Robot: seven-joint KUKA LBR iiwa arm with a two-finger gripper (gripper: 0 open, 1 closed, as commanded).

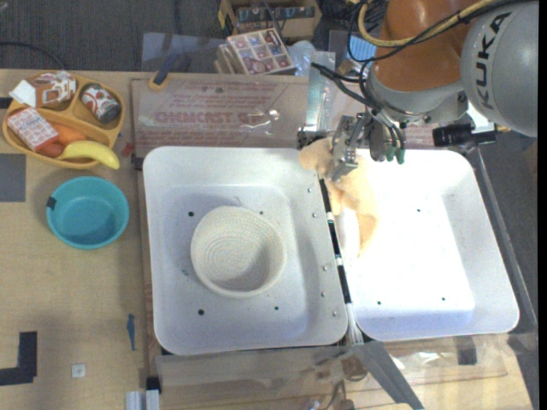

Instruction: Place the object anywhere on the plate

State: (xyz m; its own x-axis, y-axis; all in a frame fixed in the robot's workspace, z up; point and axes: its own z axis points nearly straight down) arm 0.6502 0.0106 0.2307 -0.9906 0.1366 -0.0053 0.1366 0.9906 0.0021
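A round white woven plate (238, 250) rests in the middle of the left bin (171, 186). A pale tan, soft-looking object (352, 196) hangs blurred over the divider between the two bins, at the far left corner of the right bin (444, 254). My gripper (344, 154) points down from the grey arm with its orange band (423, 24). It is shut on the top of the tan object, which trails down and to the right below it. The gripper stands right of and behind the plate, apart from it.
On the bench to the left stand a blue bowl (87, 212) and a yellow tray (60, 120) of toy food with a banana. A clear plastic sheet (218, 114) lies behind the left bin. Boxes and cables crowd the far edge.
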